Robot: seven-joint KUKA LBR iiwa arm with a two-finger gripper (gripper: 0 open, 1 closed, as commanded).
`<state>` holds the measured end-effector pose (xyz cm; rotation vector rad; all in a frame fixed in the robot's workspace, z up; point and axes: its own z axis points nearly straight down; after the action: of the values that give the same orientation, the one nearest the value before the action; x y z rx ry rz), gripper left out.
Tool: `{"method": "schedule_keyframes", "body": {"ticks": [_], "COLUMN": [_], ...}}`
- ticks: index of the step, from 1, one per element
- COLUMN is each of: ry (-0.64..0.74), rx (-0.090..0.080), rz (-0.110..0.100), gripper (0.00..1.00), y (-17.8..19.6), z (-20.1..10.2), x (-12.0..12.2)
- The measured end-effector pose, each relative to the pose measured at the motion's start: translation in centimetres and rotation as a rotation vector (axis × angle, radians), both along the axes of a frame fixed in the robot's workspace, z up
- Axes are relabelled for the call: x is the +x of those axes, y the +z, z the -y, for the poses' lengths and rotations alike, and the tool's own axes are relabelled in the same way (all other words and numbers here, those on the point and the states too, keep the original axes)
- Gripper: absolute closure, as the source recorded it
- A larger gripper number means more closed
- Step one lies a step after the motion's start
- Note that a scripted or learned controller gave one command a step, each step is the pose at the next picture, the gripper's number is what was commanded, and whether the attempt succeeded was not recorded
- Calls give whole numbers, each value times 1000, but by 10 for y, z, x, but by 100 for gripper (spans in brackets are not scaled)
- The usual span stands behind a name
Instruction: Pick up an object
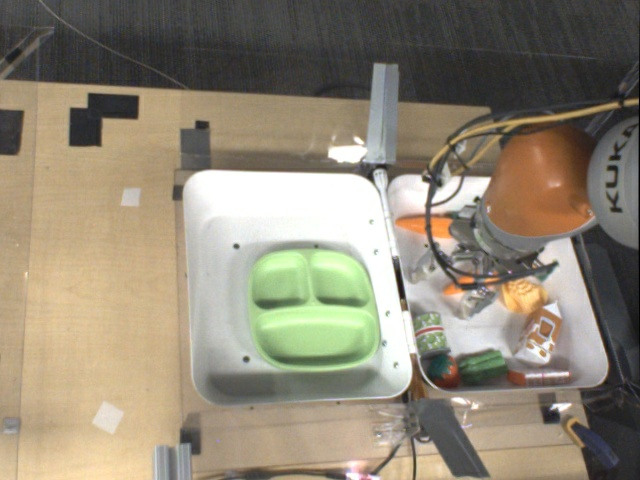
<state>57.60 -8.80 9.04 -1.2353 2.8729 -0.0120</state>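
My gripper (462, 271) is low inside the right bin (596, 363), under the orange wrist band (540, 180), among the objects there. An orange carrot (424, 225) lies just behind it on the left. A small orange piece (458, 291) sits right at the gripper's tip; whether it is held cannot be told. A yellowish bread roll (523, 294) and a small orange-and-white carton (541, 334) lie to its right. Nearer the front are a green-labelled can (430, 331), a red item (446, 372), a green item (483, 362) and a reddish stick (541, 376).
The left bin (210, 218) holds a green divided plate (314, 306). A metal post (382, 113) stands at the far end of the wall between the bins. Cables (470, 133) loop over the right bin's back. Wooden bench top (90, 298) stretches to the left.
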Motion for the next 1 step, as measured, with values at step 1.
{"method": "schedule_keyframes", "body": {"ticks": [1], "ry": [-216], "rx": [6], "rz": [8], "gripper": [0], "y": [1], "z": [17], "x": [-53]}}
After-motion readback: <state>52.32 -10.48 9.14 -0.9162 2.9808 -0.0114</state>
